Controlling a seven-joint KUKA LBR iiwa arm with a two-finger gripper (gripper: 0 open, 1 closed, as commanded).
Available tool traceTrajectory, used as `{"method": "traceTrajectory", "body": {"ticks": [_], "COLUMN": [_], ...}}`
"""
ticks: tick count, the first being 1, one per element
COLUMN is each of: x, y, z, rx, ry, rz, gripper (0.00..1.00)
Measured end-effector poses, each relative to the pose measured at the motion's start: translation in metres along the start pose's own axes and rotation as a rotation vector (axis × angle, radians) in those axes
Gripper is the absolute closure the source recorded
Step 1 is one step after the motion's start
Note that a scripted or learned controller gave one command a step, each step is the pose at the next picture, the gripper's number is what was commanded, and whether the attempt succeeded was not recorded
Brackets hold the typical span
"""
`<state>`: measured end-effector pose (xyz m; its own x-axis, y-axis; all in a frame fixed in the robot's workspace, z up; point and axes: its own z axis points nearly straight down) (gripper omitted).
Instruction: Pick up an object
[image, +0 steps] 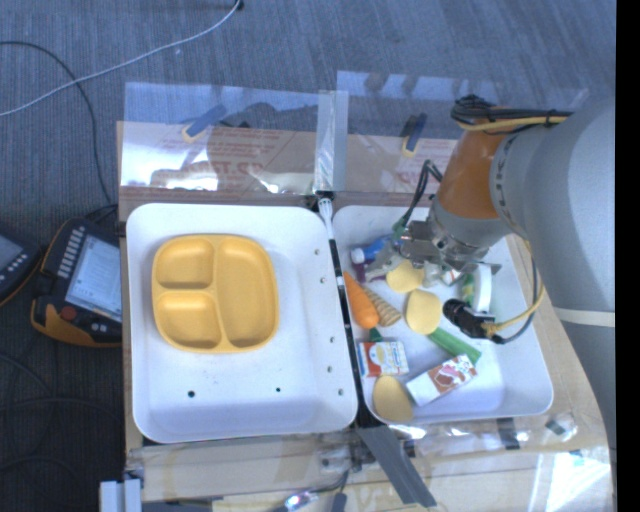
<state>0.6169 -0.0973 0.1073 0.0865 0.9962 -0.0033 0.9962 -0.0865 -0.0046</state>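
Grey arm (570, 190) comes in from the right edge w/ a bulky upper link, bending down toward the centre-right. Orange band (470, 180) sits just above the wrist. Wrist points steeply down; gripper (435, 262) is low, at the arm's left end. Black cable loops alongside the wrist.

Yellow tray (215, 293), white bins (240, 420)

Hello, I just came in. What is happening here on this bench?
A grey robot arm reaches into the right bin, which holds a pile of toy food: a carrot, yellow pieces and small cartons. Its gripper is down among the items at the back. The left bin holds a yellow divided plate.
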Motion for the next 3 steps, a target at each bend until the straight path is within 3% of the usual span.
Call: {"method": "traceTrajectory", "body": {"ticks": [1,2,3], "x": [-0.0024,0.0006,0.0006], "y": [0.0086,0.0098,0.0097], "z": [0.0134,0.0034,0.0035], "rx": [-0.018,-0.021,-0.021], "ry": [-0.001,0.004,0.004], "rz": [-0.013,-0.015,-0.015], "gripper": [0.00,1.00,0.00]}}
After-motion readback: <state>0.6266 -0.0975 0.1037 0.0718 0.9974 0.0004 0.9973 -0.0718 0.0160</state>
